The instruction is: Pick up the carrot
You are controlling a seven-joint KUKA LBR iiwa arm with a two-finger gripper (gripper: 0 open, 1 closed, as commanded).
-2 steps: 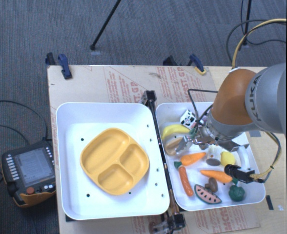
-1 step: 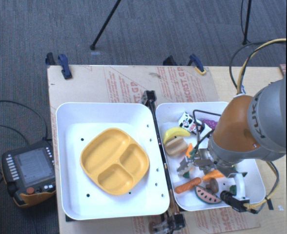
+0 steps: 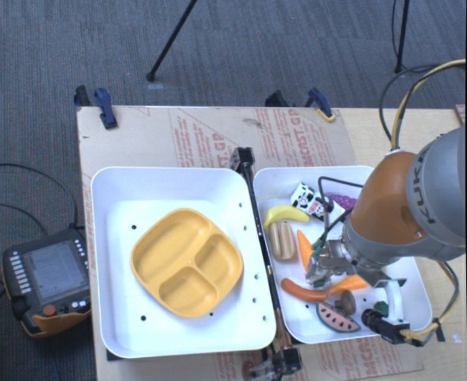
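— Carrot location?
— Carrot (image 3: 303, 291) lies in the right bin (image 3: 353, 176), beside the watermelon slice (image 3: 336, 318).
— Claw?
— Claw (image 3: 322, 270) sits just above the carrot; grip state cannot be told.

Pincer (image 3: 322, 267) sits low in right bin (image 3: 353, 173), lower right of frame, tips right by a long carrot (image 3: 303, 291) lying across bin floor. 2nd orange carrot piece (image 3: 304, 248) just above it, next to a tan bread roll (image 3: 280, 240) and banana (image 3: 285, 213). Watermelon slice (image 3: 337, 318) near bin's bottom edge. Left bin (image 3: 114, 189) has a yellow divided plate (image 3: 187, 262). Teach pendant (image 3: 48, 280) lies on floor, far left of the surface (image 3: 178, 133).
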